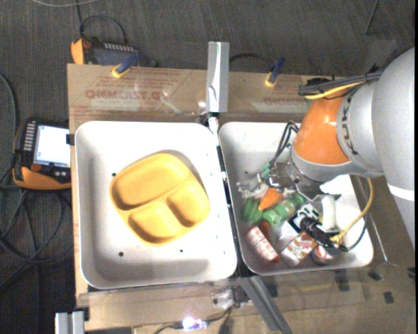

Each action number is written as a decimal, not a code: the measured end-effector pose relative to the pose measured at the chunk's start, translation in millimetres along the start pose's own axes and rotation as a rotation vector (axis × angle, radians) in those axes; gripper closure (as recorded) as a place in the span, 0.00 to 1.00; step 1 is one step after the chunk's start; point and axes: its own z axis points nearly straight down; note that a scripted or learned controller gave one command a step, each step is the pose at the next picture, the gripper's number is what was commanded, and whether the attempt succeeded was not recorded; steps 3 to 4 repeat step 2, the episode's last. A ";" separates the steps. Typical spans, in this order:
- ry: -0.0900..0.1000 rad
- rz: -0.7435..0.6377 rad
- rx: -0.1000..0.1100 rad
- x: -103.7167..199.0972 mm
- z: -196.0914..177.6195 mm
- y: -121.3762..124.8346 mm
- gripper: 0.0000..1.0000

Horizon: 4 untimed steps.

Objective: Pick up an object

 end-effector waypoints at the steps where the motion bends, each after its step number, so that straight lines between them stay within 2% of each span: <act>1: -0.003 0.002 -0.001 -2.1 -9.2 0.6 1.00; 2: 0.002 0.035 0.015 65.2 -92.7 16.0 1.00; 4: 0.002 0.035 0.015 65.2 -92.7 16.0 1.00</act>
